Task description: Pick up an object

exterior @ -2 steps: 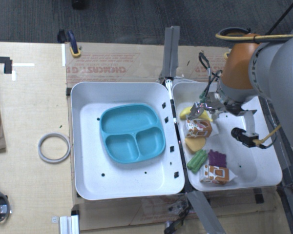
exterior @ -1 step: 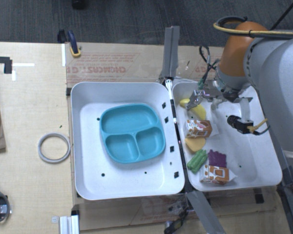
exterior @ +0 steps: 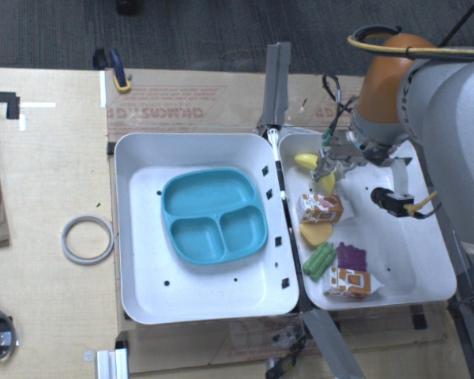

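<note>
The pincer (exterior: 326, 170) hangs low in the right bin (exterior: 426, 267), over a yellow toy (exterior: 325, 182); whether it grips I cannot tell. A banana (exterior: 306, 161) lies just left of it. Below it lies a snack packet (exterior: 321, 208).

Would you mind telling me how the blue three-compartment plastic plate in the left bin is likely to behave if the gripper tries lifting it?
The blue three-compartment plastic plate looks rigid and light. It is broad and lies flat in the left white bin, so a pinch on its rim would probably tilt it. Its smooth surface may slip.
</note>
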Controlling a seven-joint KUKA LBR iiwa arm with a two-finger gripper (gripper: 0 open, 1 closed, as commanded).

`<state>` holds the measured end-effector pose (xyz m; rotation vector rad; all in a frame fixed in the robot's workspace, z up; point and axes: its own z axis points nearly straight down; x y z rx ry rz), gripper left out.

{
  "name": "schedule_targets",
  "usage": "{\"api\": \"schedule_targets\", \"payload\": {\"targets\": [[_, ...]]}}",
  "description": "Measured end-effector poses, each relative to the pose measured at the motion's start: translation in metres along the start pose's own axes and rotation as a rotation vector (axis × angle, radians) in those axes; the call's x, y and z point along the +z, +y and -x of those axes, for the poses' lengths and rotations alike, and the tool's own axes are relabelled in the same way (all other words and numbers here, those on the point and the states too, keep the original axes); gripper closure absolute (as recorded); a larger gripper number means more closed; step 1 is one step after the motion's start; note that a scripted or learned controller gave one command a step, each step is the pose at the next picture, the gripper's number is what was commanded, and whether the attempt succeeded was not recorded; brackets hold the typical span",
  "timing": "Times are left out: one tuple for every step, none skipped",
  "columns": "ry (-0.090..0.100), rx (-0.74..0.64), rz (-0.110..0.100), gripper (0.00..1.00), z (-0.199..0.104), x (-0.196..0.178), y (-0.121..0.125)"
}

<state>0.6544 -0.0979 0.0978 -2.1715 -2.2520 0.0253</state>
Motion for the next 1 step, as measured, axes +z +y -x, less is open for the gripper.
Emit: {"api": "schedule_targets", "payload": {"targets": [[0.001, 0.044, 0.021, 1.0, -0.0618, -0.0944, 0.0049]]}}
